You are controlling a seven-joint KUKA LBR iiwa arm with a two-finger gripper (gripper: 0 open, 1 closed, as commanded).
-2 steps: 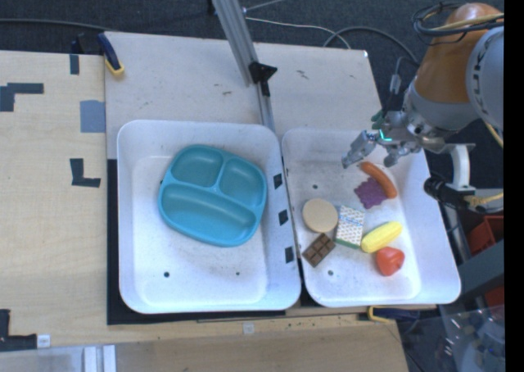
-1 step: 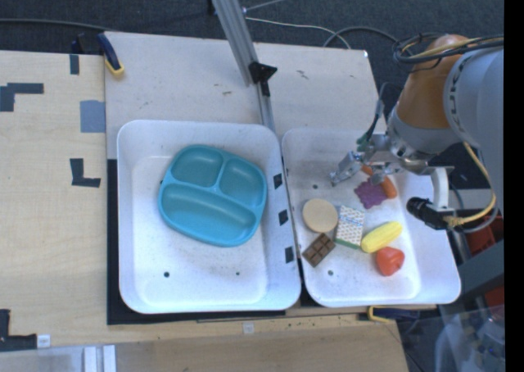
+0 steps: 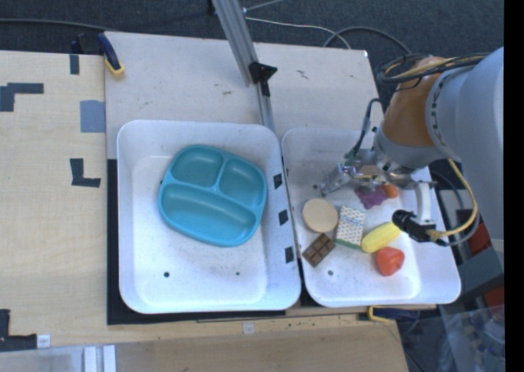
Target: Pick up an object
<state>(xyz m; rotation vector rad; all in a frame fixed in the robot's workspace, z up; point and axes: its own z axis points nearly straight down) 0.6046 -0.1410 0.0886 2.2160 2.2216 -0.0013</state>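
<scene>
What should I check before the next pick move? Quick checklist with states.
1. Tool over the right bin, where the objects lie: ok.
2. Object seen between the fingers: not ok, none visible there.
3. Finger opening: cannot tell, the wrist hides it.
4. Target separation: not ok. The round biscuit, patterned square, chocolate piece and yellow corn lie bunched together; the red piece sits just below the corn.
5. Purple object close by the tool: cannot tell if touched, partly hidden.
6. Left bin contents clear of the arm: ok, the blue divided plate lies flat there.
</scene>
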